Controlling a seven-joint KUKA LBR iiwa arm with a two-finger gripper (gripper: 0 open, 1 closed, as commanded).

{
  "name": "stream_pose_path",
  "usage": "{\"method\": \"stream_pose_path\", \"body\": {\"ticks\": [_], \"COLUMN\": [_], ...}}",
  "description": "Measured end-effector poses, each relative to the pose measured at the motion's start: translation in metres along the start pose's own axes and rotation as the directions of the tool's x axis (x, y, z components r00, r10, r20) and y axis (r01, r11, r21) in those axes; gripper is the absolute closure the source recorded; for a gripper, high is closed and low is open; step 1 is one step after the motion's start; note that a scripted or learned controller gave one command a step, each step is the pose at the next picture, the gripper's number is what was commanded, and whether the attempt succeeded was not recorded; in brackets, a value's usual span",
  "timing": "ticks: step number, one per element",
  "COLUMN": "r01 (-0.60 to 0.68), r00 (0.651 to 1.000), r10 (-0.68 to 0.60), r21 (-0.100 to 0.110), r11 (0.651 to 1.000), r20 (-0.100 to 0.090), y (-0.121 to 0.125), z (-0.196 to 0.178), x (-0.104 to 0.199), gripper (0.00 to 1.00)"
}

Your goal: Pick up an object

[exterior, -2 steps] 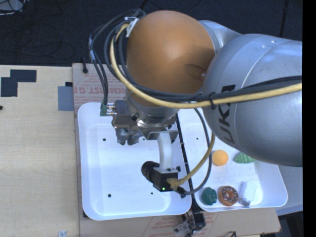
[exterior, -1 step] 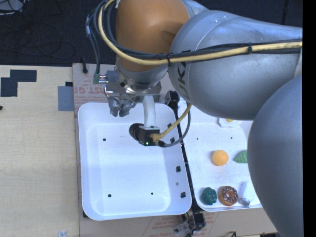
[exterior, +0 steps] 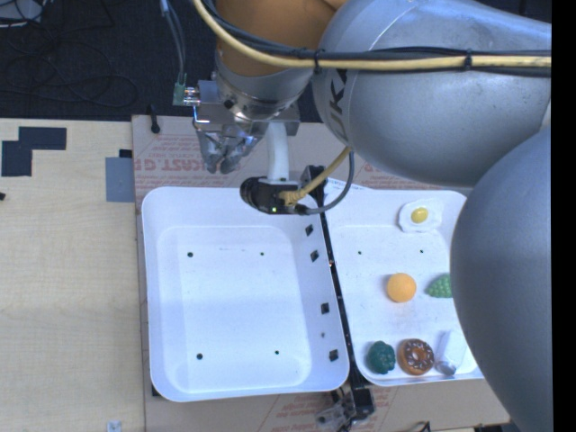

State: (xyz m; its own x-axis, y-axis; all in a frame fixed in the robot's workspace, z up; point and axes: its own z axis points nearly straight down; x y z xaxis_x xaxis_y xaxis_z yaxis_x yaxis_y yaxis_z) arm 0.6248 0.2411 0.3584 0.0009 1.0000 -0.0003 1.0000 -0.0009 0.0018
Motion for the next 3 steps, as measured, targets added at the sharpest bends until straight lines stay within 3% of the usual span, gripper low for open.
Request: {"method": "stream_pose_path", "body": {"ticks": [1,2,3], "r01": [-0.002,0.005,0.004], "r00": [1.0,1.0,1.0], "r10": [0.002,-0.005,-0.004], "r21": [0.005,0.017,-0.011], "r11": [1.0,1.0,1.0], "r20": [0.001,0.004,-0.008], "y": [-0.001,-0.105,-0.131], "z": [0.002,0.054,-0.107], "x": [-0.001,0.002,0.002], "gripper": [0.0,0.0,0.0]}}
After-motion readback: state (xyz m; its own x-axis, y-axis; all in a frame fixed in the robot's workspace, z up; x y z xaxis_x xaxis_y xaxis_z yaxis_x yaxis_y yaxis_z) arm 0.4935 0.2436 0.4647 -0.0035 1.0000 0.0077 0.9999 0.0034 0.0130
